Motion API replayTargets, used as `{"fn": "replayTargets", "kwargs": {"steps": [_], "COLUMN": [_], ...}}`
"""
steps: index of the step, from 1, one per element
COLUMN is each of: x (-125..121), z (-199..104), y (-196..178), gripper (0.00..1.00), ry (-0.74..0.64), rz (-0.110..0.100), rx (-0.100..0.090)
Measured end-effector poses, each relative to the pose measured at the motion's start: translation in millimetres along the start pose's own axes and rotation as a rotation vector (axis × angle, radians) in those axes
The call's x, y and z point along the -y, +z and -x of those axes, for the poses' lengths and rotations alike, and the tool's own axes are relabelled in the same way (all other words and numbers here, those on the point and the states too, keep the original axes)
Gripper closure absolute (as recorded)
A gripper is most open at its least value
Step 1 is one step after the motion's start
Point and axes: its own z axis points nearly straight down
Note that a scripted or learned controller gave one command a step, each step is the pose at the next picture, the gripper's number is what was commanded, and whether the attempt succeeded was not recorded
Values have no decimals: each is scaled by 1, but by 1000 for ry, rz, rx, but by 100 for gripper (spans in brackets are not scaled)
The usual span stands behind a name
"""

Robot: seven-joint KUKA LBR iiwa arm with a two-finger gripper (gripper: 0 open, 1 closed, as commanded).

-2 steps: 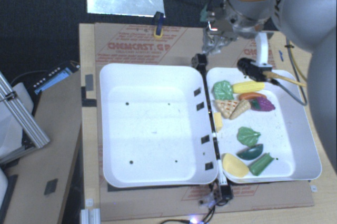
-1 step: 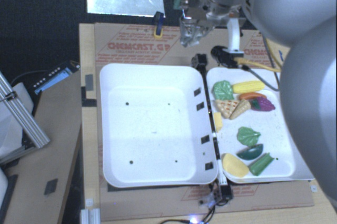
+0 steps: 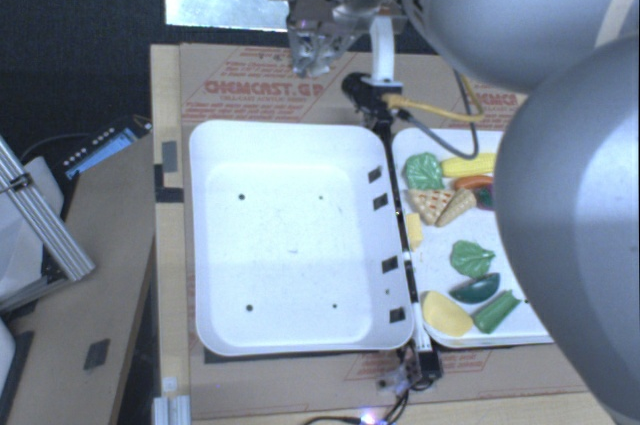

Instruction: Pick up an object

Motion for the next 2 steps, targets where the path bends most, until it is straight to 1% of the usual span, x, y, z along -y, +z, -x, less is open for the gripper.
{"fn": "replayTargets", "kwargs": {"steps": [1,2], "x": [-1,-1], "z": [-42,-40], "y": [-10,-20], "gripper": [100,100], "ry": [3,5], "rz": [-1,-3], "rx": [2,4]}}
